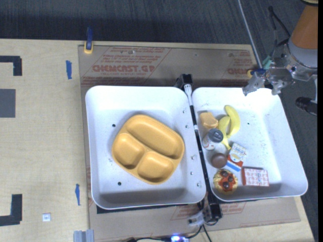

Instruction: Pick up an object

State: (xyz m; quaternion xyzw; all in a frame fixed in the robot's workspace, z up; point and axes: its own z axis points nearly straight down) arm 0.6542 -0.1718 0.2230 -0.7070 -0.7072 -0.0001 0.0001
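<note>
My gripper (pixel 261 88) hangs over the far rim of the right bin (pixel 287 150), above its back edge, with its two dark fingers spread open and nothing between them. Below and to the left of it, a yellow banana (pixel 231 120) lies in the bin. Close by are an orange-tan lump (pixel 207 119), a small can with a blue-grey top (pixel 215 136), a brown round piece (pixel 218 160), a small white packet (pixel 237 152), a red and white box (pixel 255 176) and a red-yellow cluster (pixel 226 180).
The left bin (pixel 101 110) holds a yellow divided tray (pixel 147 147). A black clamp (pixel 185 79) sits at the far end of the seam between the bins. A thin rod (pixel 247 21) slants across the upper right.
</note>
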